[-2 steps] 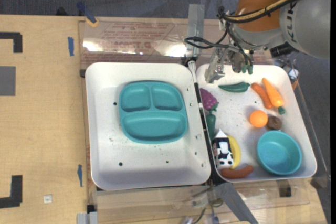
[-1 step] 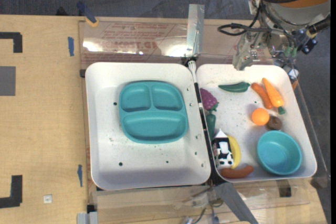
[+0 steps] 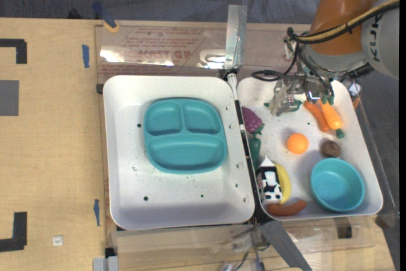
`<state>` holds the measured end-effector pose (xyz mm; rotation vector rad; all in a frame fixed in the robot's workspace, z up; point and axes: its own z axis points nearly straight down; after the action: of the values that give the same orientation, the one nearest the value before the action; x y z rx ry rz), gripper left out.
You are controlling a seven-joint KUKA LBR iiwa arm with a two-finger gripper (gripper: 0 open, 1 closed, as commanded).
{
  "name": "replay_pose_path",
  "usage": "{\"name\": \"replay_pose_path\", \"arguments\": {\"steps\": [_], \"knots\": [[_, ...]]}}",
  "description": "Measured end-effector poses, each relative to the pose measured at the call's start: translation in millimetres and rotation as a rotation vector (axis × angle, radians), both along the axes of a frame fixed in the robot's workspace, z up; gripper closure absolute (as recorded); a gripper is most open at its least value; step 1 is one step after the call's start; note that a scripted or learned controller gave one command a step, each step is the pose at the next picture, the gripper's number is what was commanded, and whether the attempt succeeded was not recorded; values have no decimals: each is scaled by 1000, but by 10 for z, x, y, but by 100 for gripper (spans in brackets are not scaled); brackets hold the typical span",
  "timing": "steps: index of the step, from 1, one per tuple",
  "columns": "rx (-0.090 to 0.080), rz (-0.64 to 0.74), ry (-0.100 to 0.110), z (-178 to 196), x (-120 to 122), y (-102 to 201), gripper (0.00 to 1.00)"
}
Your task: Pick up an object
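We find a pale wooden tabletop (image 3: 51, 155) over a dark blue-grey floor, carrying two white bins side by side. The left bin (image 3: 120, 200) holds a teal divided plate (image 3: 184, 134) at its middle.

The right bin (image 3: 370, 165) holds the candidates for picking: a carrot (image 3: 328, 115) near its far right corner, an orange ball (image 3: 297, 143) at its middle, a brown ball (image 3: 330, 148) toward the right edge, a teal bowl (image 3: 337, 183) in the near right corner, purple grapes (image 3: 251, 120) and a green piece (image 3: 254, 149) along the left edge, and a banana (image 3: 283, 184), a black-and-white toy (image 3: 269, 181) and a sausage (image 3: 287, 207) at the near left corner.

The tool (image 3: 287, 102) sits low over the far part of the right bin, just left of the carrot. We cannot tell whether it is apart or together, and we see nothing between its tips. We judge the pick not yet made: every object lies on the bin floor.

Faint red print shows on the clear sheet (image 3: 165, 46) at the far edge; we cannot read it. Part of a dark letter shows on the arm (image 3: 355, 16).
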<state>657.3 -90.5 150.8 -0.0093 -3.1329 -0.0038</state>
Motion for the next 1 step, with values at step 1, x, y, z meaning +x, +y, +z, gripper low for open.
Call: {"name": "replay_pose_path", "arguments": {"steps": [1], "knots": [[-2,325,-19,-625,49,-633,100]]}}
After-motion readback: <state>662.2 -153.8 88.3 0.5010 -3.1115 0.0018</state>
